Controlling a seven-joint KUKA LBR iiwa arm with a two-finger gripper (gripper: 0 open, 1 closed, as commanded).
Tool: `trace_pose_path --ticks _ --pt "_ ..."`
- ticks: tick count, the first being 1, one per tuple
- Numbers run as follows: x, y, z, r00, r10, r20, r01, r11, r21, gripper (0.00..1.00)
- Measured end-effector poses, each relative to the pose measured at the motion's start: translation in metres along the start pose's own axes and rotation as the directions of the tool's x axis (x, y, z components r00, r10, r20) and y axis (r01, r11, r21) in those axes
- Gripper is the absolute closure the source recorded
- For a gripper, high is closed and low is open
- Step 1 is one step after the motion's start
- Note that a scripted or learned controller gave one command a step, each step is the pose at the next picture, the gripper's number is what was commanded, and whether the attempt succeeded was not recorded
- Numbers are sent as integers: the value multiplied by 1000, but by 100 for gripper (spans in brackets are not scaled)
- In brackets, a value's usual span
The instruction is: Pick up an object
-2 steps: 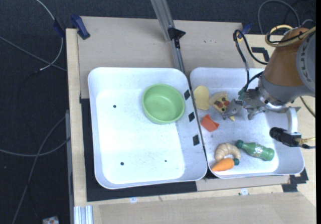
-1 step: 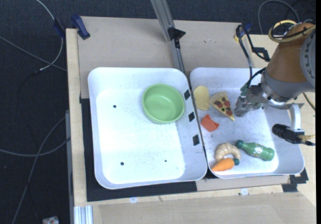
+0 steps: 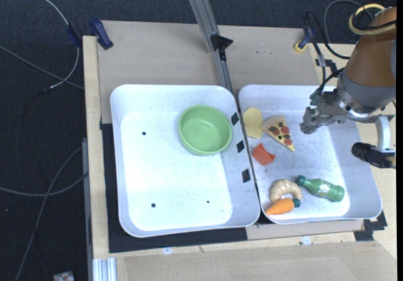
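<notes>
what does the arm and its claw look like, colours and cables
The arm is grey with a broad orange band above the wrist. Its claw is a small, dark grey metal piece. Black cables loop beside the arm, and a yellowish one coils near the top.

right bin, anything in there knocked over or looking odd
The green bottle lies on its side near the right bin's front edge, beside the croissant and carrot. The pizza slice, red piece and yellow piece lie loose. Nothing looks spilled or broken.
</notes>
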State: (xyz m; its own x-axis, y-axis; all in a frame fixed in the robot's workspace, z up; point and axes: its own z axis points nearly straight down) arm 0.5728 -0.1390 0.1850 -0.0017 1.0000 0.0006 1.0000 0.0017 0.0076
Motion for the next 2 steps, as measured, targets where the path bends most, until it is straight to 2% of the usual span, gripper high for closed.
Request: trace_pose_path --ticks 1,2 --pt "3 -4 -64 1000 0 0 0 1000 2 100" --pt "3 -3 -65 1000 0 0 0 1000 4 100"
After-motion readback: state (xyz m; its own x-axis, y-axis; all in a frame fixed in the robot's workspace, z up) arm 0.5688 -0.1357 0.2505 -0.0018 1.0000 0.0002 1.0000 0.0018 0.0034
